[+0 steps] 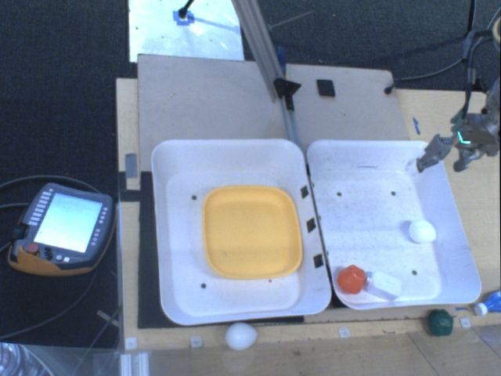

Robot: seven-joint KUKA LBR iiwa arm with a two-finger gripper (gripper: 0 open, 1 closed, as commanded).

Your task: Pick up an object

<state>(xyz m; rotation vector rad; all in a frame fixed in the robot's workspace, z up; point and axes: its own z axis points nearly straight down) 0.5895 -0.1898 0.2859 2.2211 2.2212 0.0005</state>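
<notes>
White egg on bench front edge; no writing legible; jaws spread over right bin

Arm cut off by right edge, just the wrist end showing; gripper small and blurry, finger spacing unreadable; blue thing at right edge cropped, maybe a bottle cap; clear object bottom-left cut by corner; pendant cable runs off left edge.

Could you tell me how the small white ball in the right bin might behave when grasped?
The white ball looks round and smooth, so it would probably roll if nudged. It sits apart from the bin wall, so nothing would likely stop it.
</notes>
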